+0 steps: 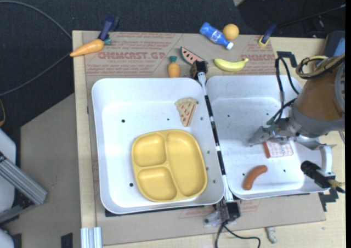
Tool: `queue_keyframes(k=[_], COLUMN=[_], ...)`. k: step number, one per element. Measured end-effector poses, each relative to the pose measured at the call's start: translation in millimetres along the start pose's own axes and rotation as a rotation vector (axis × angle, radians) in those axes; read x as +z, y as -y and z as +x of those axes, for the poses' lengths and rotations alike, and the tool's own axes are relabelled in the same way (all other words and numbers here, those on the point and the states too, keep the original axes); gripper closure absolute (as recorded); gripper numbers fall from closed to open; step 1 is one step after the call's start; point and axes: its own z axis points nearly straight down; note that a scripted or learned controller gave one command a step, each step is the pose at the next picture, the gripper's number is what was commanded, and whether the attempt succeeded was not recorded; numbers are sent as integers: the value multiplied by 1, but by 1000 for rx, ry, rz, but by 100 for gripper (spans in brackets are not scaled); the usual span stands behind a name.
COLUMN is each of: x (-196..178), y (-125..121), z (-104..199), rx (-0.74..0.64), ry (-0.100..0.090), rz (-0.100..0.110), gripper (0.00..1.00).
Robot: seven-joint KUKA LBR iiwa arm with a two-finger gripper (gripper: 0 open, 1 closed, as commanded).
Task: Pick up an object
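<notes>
Left bin (109, 131): yellow divided plate (167, 163), waffle wedge (186, 111) | bench board print: "CHEMCAST GP" | right bin (236, 104): sausage (254, 176), red-and-white card (278, 148), text unreadable | gripper (272, 133): over card, jaw state cannot be told | risk: flat card may slip the fingers; sausage near the front wall could roll.

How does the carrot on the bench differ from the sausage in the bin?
The carrot lies outside the bins, on the bench's back left corner; the sausage lies inside the right bin, near its front wall. The carrot is bright orange and tapers to a point, with a green end; the sausage is reddish-brown with rounded ends and a slight curve. Both are small, elongated toy foods lying flat.
</notes>
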Motion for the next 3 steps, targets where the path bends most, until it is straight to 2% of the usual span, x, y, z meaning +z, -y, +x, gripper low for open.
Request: queue_keyframes(k=[1,2,3], x=[-11,-11,6], y=[-1,0,-63], z=[-3,-3,-32], rx=[2,2,1], ry=[8,7,-3], rz=[-5,-4,15], gripper=[100,0,0])
